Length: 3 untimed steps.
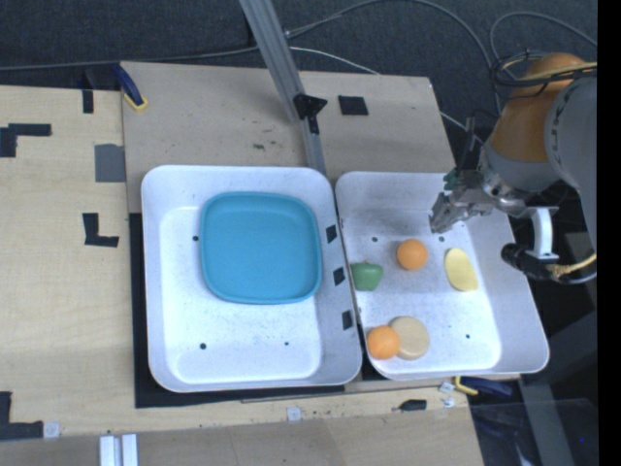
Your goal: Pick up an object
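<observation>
The right bin [505,328] holds small round things: an orange ball [411,254], a yellow lemon shape [461,269], a green lump [367,277], another orange ball [382,343] touching a tan disc [411,338]; the tool [442,219] hangs above them, nothing in it; the left bin [170,260] holds a blue plate [260,248]; the wooden bench [58,250] has black tape marks.

Smooth blue plastic plate [260,247] (slightly glossy) in a speckled white bin [175,357] on pale wood bench [58,289]
</observation>
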Tool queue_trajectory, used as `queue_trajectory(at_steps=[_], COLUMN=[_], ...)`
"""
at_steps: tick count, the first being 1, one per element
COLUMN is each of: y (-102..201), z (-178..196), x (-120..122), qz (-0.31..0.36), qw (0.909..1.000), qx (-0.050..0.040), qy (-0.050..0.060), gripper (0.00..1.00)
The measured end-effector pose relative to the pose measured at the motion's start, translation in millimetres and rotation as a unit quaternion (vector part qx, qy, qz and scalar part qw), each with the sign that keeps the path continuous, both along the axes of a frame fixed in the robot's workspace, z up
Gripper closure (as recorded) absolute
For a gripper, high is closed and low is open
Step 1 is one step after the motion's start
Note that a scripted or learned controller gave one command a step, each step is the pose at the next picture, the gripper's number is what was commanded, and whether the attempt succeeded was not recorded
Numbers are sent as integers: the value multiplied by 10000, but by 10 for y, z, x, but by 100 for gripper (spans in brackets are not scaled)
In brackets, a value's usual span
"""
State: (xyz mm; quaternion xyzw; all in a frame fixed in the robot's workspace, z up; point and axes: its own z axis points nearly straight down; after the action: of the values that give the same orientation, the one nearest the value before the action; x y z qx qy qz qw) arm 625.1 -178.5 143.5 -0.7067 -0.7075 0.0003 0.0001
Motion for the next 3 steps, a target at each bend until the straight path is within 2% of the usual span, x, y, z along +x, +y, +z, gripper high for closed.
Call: queue_trajectory(at_steps=[1,2,3], y=[93,94,495], z=[573,802,751], x=[-8,-4,-179], qz=[0,-4,8], qw=[10000,10000,10000], qx=[-2,0,5], qy=[-26,-12,1], gripper=[100,100,100])
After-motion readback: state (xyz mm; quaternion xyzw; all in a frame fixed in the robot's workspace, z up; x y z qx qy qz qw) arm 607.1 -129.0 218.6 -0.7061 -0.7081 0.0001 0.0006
